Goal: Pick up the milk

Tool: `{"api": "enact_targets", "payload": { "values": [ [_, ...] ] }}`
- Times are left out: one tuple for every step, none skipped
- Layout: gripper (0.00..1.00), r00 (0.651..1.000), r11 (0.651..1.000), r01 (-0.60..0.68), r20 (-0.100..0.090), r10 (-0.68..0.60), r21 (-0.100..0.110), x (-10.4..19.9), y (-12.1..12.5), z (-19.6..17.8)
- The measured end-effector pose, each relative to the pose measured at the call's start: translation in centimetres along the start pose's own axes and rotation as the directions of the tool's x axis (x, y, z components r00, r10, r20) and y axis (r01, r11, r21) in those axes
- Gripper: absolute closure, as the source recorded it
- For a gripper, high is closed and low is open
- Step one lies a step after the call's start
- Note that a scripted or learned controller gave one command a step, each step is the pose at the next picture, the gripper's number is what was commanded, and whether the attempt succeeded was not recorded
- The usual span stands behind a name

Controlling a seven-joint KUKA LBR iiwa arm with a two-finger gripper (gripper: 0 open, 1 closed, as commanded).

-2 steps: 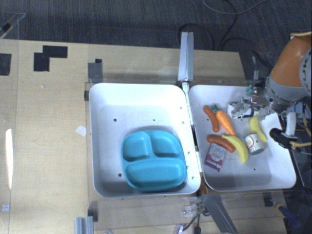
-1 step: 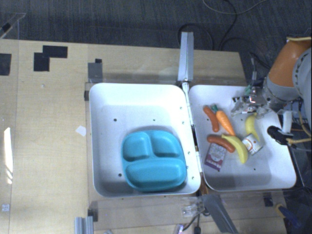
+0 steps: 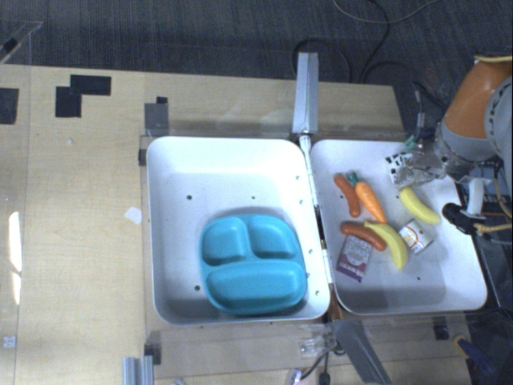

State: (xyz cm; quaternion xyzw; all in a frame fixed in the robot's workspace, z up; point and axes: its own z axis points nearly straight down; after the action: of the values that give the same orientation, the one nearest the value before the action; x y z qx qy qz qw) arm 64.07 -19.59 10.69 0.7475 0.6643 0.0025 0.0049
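Fingers (image 3: pixel 410 169) hang at the upper right of the frame, over the top right part of the right bin (image 3: pixel 449 291), just above the upper end of a banana (image 3: pixel 419 205). Too small and cluttered to read; cannot tell whether they are released or clenched, and nothing can be made out between them. Arm (image 3: pixel 481 111) comes in from the right edge, orange band uppermost, grey wrist below it.

Right bin contents, all lying flat on the white floor:
- milk (image 3: pixel 416 237), a small carton on its side, centre right of the bin, touching or just beside the right end of a second banana (image 3: pixel 388 243). Well clear of the fingers, below them in the frame.
- first banana, tilted, just above the milk.
- second banana, curved, running from centre down to the right.
- carrot (image 3: pixel 369 201), orange with green top, upper left of the bin.
- two sausages: one (image 3: pixel 348 193) just left of the carrot, one (image 3: pixel 358 233) under the carrot, touching the second banana's left end.
- dark maroon packet (image 3: pixel 354 257), lower left of the bin, just below the second sausage.

Left bin (image 3: pixel 172 239) holds a blue divided tray (image 3: pixel 252 263), three compartments, sitting lower centre.

Both bins side by side on the wooden bench (image 3: pixel 72 215); metal rail (image 3: pixel 305 95) stands at the seam between them, upper centre. Black tape patches on the bench, upper left.
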Motion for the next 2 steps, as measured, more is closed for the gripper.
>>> {"api": "enact_targets", "payload": {
  "values": [
    [1.00, 0.999, 0.999, 0.046, -0.002, -0.046, 0.003, 0.4, -4.9, -11.9],
    [1.00, 1.000, 1.000, -0.014, -0.002, 0.014, 0.001, 0.9, -4.3, 1.9]
  ]
}}
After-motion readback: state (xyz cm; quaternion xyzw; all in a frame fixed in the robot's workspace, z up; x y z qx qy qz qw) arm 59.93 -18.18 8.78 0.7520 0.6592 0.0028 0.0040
